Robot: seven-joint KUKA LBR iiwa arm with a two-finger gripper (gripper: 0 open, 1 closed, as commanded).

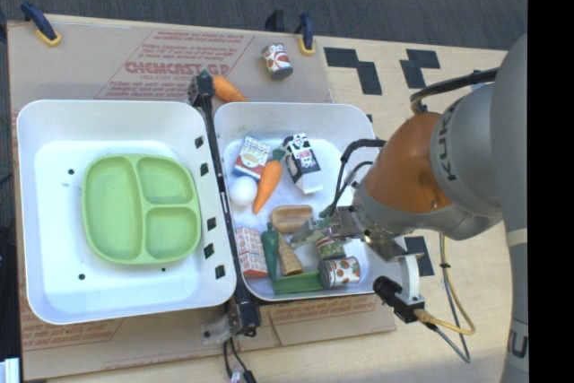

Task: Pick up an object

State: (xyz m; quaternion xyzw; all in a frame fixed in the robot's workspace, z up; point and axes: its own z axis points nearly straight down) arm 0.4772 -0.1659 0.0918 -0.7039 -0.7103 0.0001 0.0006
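At the near edge of the right bin, a tin can lies on its side beside a flat green piece. Just above the can, the end effector is down among the toys, next to a brown loaf-shaped piece; whether its fingers are spread or closed cannot be told, since the orange wrist band and grey arm crowd over it. To its left stand a green bottle, a tan cone and a red-and-white packet. Farther in lie a carrot, a white egg, a small snack bag and a black-and-white milk carton. The left bin holds a green divided plate. Beyond the bins, on the desk, a second carrot rests at the divider's far end, and a small can lies farther back.
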